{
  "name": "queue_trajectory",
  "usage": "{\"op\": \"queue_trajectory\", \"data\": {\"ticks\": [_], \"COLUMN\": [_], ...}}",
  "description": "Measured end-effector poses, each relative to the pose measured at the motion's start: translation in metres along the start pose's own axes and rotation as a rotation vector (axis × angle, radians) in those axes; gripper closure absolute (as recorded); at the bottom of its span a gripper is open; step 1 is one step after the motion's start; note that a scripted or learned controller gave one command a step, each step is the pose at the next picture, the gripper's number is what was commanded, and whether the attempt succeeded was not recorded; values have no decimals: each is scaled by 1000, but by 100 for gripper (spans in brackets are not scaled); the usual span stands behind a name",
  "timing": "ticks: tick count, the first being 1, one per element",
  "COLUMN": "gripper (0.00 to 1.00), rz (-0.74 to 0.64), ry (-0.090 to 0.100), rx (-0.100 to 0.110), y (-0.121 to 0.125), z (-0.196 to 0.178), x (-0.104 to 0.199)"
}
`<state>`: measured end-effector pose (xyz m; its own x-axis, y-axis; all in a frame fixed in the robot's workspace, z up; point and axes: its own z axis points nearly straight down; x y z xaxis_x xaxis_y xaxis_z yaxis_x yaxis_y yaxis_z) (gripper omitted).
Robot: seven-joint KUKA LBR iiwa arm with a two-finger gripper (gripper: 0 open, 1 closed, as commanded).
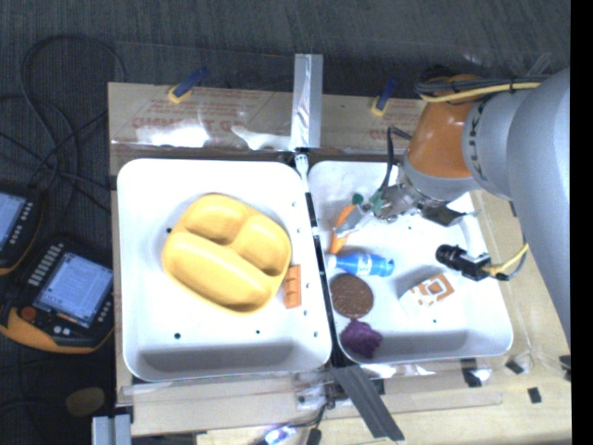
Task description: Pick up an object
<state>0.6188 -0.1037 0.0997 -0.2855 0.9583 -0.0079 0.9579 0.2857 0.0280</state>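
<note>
Arm (505, 146): enters from 3 o'clock; orange band over the right bin's 12 o'clock corner; wrist angled down toward that bin's upper left.
Gripper (378, 204): low inside the right bin (482, 327), near its 11 o'clock area; tip sits among small green and white parts; whether the pincer is apart or together, I cannot tell; nothing visibly clamped.
Candidates, right bin: orange stick (343, 217) just at 9 o'clock of the gripper; blue bottle (364, 265) at 6 o'clock of it, lying on its side; brown disc (352, 296) touching or just beside the bottle at its 6 o'clock; purple lump (361, 338) by the bin's 7 o'clock corner; orange-and-white block (431, 290) at 4 o'clock of the gripper, apart from the rest.
Left bin (139, 341): large yellow cushion (226, 250) across the middle; small orange piece (294, 286) touching its 3 o'clock edge, against the divider.
Step in hand: judged as the reach-and-close stage over the upper-left cluster; no lift evident; task not yet done.
Next move calls for: a firm closure on one item only, most likely the stick or the small parts at the tip; then a straight vertical lift clear of the wall.
Risk: stick lies close to the divider; a finger may strike the wall or push the item aside; crowding nearby invites a double or empty grasp.
</note>
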Motion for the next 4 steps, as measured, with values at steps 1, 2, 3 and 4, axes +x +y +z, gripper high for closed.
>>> {"op": "queue_trajectory", "data": {"ticks": [1,2,3,4], "gripper": [0,100,100,0], "rz": [1,2,215,215], "ry": [1,1,2,1], "rx": [19,16,31,32], "y": [-49,-48,17,17], "z": [9,-1,-84,-84], "x": [15,14,38,37]}}
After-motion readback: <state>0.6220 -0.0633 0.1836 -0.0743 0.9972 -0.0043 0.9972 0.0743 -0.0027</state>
